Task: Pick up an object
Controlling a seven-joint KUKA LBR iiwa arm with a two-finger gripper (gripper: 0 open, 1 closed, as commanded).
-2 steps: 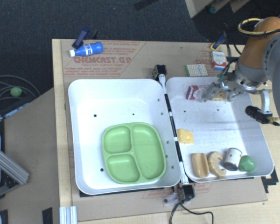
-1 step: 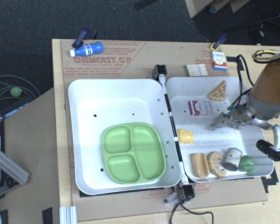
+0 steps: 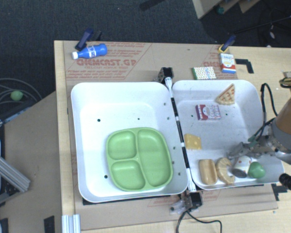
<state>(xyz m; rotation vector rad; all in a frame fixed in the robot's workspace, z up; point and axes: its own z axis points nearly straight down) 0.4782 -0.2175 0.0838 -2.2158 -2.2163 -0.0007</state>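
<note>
So, the gripper hangs low in the right bin, near corner, jaws spread apart w/ nothing between them. It's parked there prob. because that's where the pickable stuff crowds: a round bread slice and a long bun side by side, a green ball just beside the fingers. Cheese wedge, red card and pizza slice lie further off. The left bin has 1 green tray.

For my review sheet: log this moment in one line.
arm: low in right bin | gripper: beside small green ball | grasp: unconfirmed | left bin: green divided plastic plate
</note>
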